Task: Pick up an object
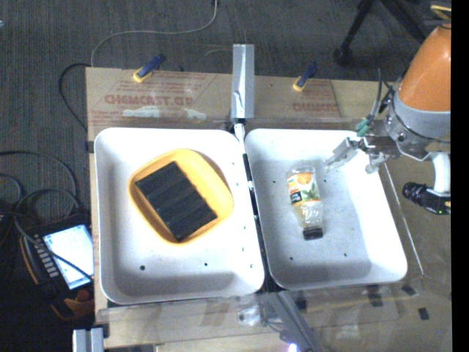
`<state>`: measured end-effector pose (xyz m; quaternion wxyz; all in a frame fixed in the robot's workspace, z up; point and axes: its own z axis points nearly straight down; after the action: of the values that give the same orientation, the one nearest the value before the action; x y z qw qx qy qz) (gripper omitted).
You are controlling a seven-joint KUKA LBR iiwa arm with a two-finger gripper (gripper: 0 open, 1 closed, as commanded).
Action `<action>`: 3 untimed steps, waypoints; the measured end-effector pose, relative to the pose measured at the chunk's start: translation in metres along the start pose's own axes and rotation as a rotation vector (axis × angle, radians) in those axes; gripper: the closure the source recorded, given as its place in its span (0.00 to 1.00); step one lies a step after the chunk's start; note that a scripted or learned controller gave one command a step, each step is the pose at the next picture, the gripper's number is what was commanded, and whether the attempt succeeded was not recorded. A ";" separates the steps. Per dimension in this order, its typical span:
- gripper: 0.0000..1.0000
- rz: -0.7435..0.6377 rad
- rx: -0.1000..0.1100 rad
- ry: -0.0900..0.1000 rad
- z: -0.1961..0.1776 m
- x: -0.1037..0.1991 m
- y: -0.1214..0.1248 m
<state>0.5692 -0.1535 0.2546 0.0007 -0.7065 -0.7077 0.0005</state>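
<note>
Though near jaws (357,151) — bottle (305,202) apart

I worked in a robotics lab, not a home. My bench (209,97) was a taped cardboard-topped rig holding two white bins (110,196), with clamps (149,67) at its back edge. Loose cables (44,167) ran over grey carpet (44,20), an office chair base (366,6) stood behind, and a tablet-like screen (69,254) lay on the floor.
</note>
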 end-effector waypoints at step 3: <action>1.00 -0.148 -0.016 -0.002 0.154 0.053 0.010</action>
<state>0.5789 -0.1006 0.1006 -0.0056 -0.6523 -0.7580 -0.0042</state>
